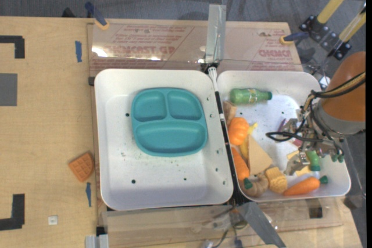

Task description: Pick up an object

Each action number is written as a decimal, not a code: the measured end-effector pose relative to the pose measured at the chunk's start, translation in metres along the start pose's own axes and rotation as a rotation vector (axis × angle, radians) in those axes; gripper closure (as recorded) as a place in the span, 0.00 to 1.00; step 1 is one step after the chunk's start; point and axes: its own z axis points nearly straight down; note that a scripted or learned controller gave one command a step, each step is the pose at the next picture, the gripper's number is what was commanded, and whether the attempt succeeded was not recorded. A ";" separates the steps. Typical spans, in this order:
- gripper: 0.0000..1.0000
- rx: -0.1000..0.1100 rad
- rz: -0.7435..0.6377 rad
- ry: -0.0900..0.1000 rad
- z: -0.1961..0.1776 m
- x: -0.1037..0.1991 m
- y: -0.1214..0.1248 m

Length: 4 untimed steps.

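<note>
Hanging low over the right bin (273, 79), the gripper (303, 154) sits among a tangle of cables, so whether its fingers are spread or closed cannot be told — nothing shows between them. Just below it lies a carrot (302, 186) along the bin's near wall, with a corn cob (278, 182) beside it. Further left are a tan wedge (259, 154), an orange pumpkin-like toy (238, 131) and a long orange piece (240, 163) against the divider. A green bottle (250, 96) lies on its side near the far wall. In the left bin (110, 142) rests a teal divided plate (169, 121) — and a waffle toy (82, 166) lies on the bench outside.
</note>
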 end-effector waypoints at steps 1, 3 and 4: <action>0.00 0.005 -0.199 -0.017 0.017 0.002 -0.031; 0.00 0.005 -0.327 -0.019 0.016 -0.068 0.021; 0.00 0.007 -0.385 -0.011 0.016 -0.115 0.057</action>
